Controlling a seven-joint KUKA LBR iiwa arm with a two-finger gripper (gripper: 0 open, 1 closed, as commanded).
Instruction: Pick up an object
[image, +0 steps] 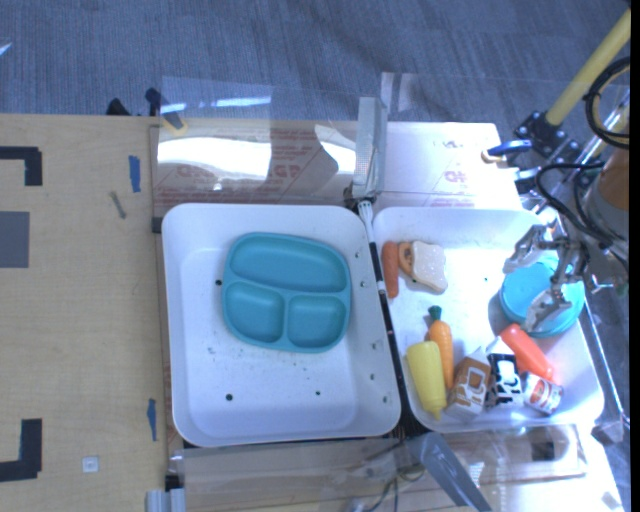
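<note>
- Blue round dish (530, 296) lay at the right side of the right bin (470, 225), with the hand (545, 290) directly over it.
- Hand reached in from the right, metal fingers (556, 300) pointing down onto the dish's right part; open or clenched could not be told, and nothing seen between the fingers.
- Orange-red tube (527, 350) lay slantwise just below the dish, touching or nearly touching its lower edge.
- Small can (541, 396) and black-and-white carton (505, 380) sat at the bin's lower right corner, beside the tube.
- Brown packet (470, 385) stood just left of the carton, with a toy carrot (440, 335) and yellow corn (426, 376) to its left.
- Bread slice (429, 266) and an orange piece (390, 272) lay near the bin's upper left, close to the divider.
- Left bin (190, 300) held a teal divided plate (286, 291), well apart from the hand.
- Both bins rested on a worktop (70, 300), with clear plastic sheeting (250, 160) behind them.
</note>
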